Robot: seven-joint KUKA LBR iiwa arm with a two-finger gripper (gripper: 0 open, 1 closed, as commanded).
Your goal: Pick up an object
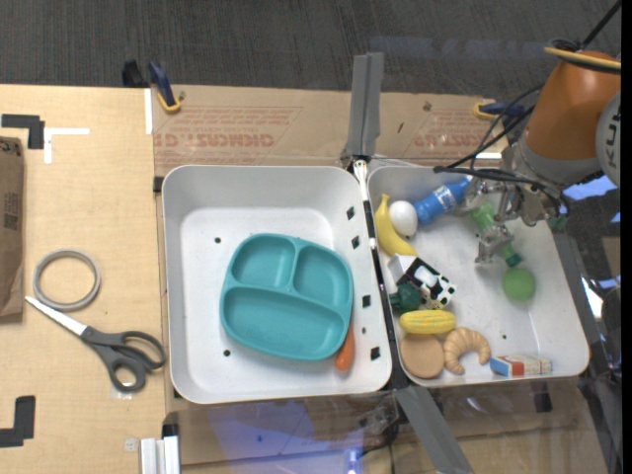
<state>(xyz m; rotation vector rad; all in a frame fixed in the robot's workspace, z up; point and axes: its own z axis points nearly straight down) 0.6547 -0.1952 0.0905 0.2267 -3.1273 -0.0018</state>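
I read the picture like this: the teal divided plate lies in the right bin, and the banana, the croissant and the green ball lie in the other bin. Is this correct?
Not quite. The camera view shows the teal divided plate in the left bin, not the right one. The rest holds: the banana, the croissant and the green ball lie in the other bin, the right bin.

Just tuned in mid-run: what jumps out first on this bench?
A big teal plastic divided plate lies in the left white bin, an orange carrot at its right edge. In the right white bin, the claw hangs above a green ball, beside a blue bottle.
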